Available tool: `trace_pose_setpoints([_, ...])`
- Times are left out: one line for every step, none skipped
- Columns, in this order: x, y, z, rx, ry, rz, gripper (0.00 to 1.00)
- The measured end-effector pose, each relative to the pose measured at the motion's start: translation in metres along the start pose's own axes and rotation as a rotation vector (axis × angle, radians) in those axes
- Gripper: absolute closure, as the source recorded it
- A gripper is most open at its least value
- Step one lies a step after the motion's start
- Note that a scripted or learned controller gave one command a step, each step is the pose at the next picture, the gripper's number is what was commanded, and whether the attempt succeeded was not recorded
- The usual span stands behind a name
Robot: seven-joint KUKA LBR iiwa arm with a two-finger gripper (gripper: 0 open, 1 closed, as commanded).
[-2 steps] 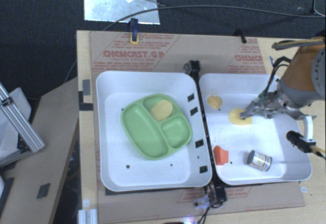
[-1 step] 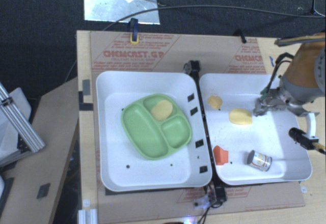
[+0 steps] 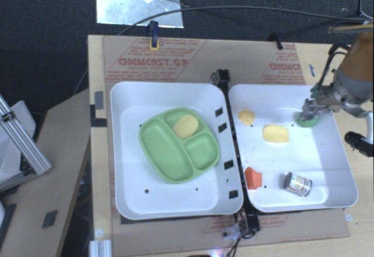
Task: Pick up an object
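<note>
Over at the right of the frame, the claw [image 3: 308, 111] sits low in the right bin [image 3: 327, 191], right at a small green object [image 3: 308, 121] near the bin's upper right side; whether it grips it I cannot tell. Left of it lie two yellow pieces [image 3: 276, 133], with an orange piece [image 3: 253, 177] and a small can [image 3: 297, 184] lower down. The left bin [image 3: 125, 191] holds a green divided plate [image 3: 169, 156].
</note>
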State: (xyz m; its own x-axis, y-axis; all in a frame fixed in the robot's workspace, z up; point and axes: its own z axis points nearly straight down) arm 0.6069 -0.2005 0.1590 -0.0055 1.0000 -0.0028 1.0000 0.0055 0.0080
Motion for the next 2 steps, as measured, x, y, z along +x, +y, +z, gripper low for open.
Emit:
trace_pose_setpoints([0.005,-0.007,-0.055,0.001,0.001,-0.001,1.00])
trace_pose_setpoints([0.005,-0.005,-0.107,0.000,0.000,-0.001,1.00])
